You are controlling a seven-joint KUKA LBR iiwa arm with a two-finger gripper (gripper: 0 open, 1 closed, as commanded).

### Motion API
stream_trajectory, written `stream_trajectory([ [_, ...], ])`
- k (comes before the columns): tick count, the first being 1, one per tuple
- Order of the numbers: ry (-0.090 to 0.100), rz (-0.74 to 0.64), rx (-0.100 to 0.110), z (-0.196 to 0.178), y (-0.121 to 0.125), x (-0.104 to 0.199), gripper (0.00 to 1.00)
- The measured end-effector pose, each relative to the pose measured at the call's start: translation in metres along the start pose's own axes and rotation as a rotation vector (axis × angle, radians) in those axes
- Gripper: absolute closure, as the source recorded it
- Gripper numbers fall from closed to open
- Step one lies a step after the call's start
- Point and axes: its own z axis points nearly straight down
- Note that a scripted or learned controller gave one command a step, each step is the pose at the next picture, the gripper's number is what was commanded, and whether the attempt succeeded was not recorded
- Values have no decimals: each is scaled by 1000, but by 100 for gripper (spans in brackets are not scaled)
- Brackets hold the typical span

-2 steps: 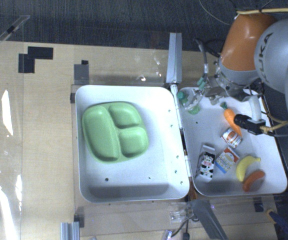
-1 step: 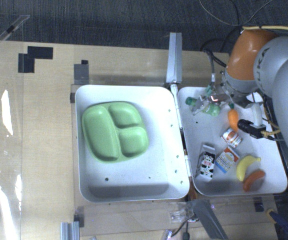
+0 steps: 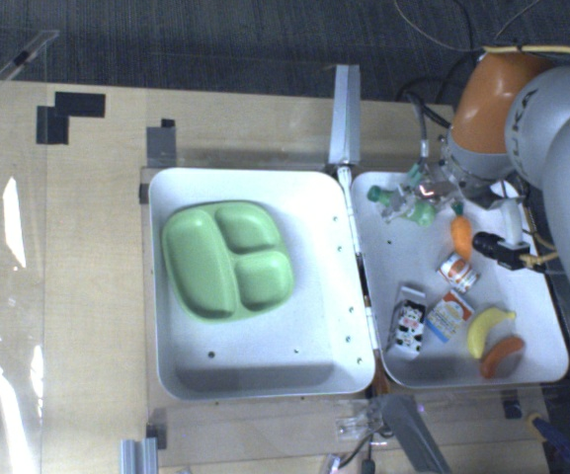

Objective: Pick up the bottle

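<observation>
The bottle [image 3: 399, 201] is clear plastic with a green cap and green contents. It lies on its side in the far left corner of the right bin [image 3: 551, 349]. My gripper [image 3: 431, 188] hangs directly over the bottle's right end, reaching down from the grey arm with the orange band [image 3: 492, 102]. The gripper body hides that end of the bottle, and I cannot make out whether the bottle is held.
The right bin also holds an orange carrot [image 3: 460, 235], a small can [image 3: 459, 273], a black-and-white pack [image 3: 410, 325], a small carton [image 3: 447, 317], a banana [image 3: 487, 329] and a red-orange sausage shape [image 3: 503, 355]. A green divided tray [image 3: 227, 259] lies in the left bin [image 3: 265, 373].
</observation>
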Motion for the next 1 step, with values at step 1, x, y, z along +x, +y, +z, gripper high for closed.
stream_trajectory([
  [1, 0, 29, -2, -124, 15, 60, 100],
])
